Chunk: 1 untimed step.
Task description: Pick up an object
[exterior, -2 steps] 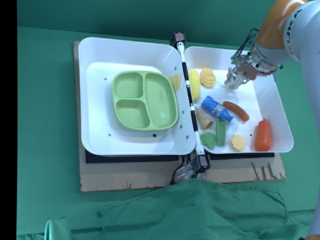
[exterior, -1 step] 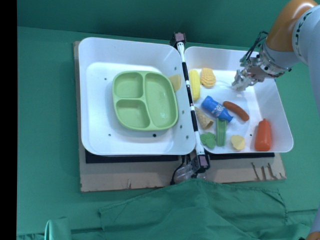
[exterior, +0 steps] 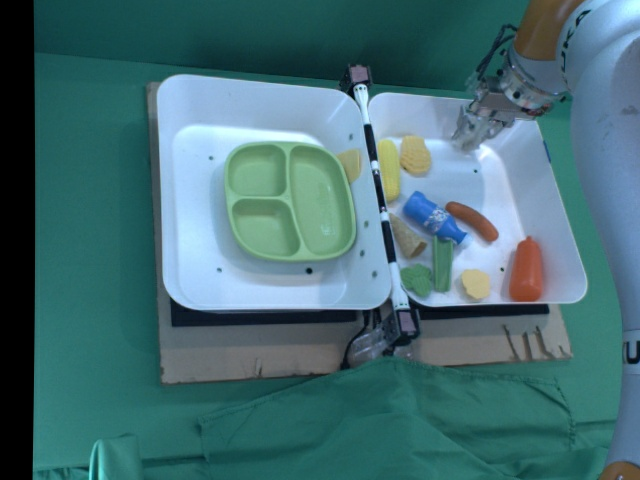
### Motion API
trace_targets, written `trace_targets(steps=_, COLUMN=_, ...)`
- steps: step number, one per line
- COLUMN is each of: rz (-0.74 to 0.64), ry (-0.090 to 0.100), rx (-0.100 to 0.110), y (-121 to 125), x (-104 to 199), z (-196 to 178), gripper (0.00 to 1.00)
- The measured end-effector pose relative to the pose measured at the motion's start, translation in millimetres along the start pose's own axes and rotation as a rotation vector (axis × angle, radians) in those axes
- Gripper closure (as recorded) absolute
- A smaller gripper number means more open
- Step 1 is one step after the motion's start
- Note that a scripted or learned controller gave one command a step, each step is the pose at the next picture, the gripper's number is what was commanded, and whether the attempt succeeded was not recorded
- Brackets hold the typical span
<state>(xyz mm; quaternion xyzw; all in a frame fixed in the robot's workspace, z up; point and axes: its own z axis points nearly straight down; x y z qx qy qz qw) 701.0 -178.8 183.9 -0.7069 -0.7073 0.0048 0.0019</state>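
At upper right, your gripper (exterior: 468,140) hovers over the right bin (exterior: 560,208); jaws' state unclear, near a ridged yellow corn piece (exterior: 415,155).

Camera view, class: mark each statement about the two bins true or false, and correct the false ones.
1. The green divided plate lies in the left bin. True.
2. The blue bottle stands upright. False: it lies on its side.
3. The gripper hovers over the right bin. True.
4. The orange bottle lies on the plate. False: it lies in the right bin.
5. The sausage lies beside the blue bottle. True.
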Motion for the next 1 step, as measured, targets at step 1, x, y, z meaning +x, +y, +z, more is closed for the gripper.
trace_targets(steps=1, rz=0.001, ry=0.000, rx=-0.019, y=-7.9, x=0.5, z=-0.8, gripper=0.00)
